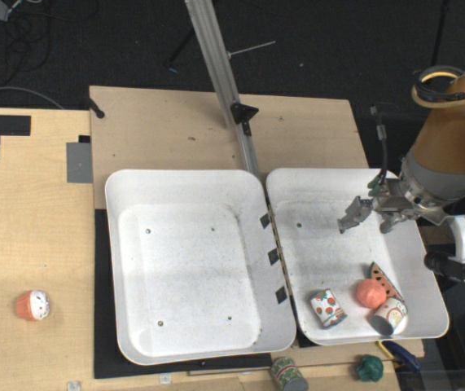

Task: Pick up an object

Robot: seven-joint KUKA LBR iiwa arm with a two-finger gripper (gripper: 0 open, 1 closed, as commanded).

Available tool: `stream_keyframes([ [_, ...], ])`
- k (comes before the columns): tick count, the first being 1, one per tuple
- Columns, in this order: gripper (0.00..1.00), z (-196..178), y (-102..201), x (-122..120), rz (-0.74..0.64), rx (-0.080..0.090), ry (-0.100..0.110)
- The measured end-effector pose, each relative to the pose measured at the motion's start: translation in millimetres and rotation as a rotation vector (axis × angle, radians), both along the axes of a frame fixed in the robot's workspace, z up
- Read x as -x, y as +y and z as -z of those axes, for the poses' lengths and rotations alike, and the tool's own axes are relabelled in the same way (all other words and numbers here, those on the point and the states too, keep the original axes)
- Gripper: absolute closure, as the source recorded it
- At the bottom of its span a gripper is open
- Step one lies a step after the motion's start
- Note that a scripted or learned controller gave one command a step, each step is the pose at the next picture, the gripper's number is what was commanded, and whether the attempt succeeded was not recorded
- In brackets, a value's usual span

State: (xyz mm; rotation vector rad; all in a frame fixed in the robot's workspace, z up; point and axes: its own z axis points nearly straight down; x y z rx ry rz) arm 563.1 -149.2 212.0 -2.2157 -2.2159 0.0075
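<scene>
Patterned can (326, 308), seemingly tipped leftward

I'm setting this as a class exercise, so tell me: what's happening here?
The arm reaches in from the right, its end effector open above the right bin, holding nothing. A small patterned cup, a pinkish ball and a small can lie at that bin's near end. The left bin sits alongside.

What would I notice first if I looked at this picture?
Probably the big grey and orange robot arm reaching in from the right, its tool hanging over the right white bin. Next, the little cluster in that bin's near corner: a round pink ball and a white cup with red spots. Then a small orange and white ball, alone on the wooden board at far left.
</scene>
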Motion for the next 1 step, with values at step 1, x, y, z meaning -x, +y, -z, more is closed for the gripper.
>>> stream_keyframes([
  [1, 0.00, 44.0, -1.7, 1.6, 0.000, 0.000, -0.001],
])
